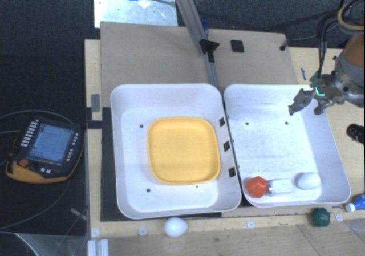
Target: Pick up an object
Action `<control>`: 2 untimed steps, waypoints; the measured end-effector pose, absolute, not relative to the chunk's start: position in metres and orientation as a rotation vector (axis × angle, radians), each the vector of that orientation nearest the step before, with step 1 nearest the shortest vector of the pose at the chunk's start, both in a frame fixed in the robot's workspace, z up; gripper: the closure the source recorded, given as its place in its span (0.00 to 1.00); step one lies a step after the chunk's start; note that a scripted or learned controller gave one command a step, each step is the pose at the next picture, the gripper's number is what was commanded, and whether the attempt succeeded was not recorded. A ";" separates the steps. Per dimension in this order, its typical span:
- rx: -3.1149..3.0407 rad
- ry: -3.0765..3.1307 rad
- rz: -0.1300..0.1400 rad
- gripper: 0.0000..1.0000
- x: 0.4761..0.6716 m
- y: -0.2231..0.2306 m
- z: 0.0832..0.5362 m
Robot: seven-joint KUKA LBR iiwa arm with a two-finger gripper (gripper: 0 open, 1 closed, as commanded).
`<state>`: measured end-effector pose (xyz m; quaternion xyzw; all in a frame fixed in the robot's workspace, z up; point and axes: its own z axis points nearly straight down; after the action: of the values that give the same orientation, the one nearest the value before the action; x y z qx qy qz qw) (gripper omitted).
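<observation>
- Camera view: the gripper (308, 105) hangs over the right bin's (274, 135) far right edge, fingers spread, nothing between them.
- An orange-red object (257, 186), a small white block (281, 186) and a white egg-shaped object (308, 181) lie along that bin's near edge.
- A yellow plate (184, 150) lies mid-floor in the left bin (128, 135).
- Another white egg shape (175, 227) and a green ball (320, 216) rest on the bench's (154, 55) near edge.
- A handheld pendant (43, 154) lies on dark floor beyond the bench's left edge.
- The arm is cut off at right.
</observation>
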<state>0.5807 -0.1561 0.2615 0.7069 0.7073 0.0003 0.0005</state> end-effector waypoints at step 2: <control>2.222 2.223 -0.002 0.00 0.585 -0.153 0.218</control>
<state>0.5853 -0.1532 0.2183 0.7069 0.7073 -0.0007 -0.0010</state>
